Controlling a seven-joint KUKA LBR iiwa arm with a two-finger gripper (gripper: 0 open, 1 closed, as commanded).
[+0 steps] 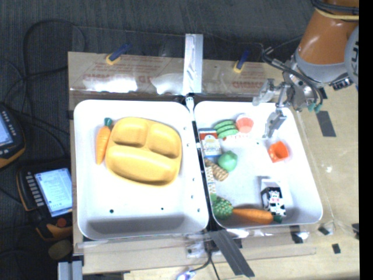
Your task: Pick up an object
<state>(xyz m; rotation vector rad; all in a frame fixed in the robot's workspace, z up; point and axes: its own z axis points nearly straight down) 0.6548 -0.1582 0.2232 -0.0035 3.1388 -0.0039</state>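
Nearest us in the right bin (312, 206) lay a long carrot (252, 216) with a green leafy piece (221, 206) at its end, and a small black-and-white carton (272, 198) just beside it. Further in sat a green round item (227, 160), a printed carton (209, 144), a green ridged piece (225, 127), a pale red cup (245, 123) and an orange cup (279, 150). Left bin (84, 212) held a yellow divided tray (143, 150) with a small carrot (102, 143) at its side. The tool (275, 123) hung over the far right part of the right bin, near the orange cup; we couldn't tell whether it was released or clenched, and saw nothing in it. We judged the pick not yet made. Carton print too small to read.
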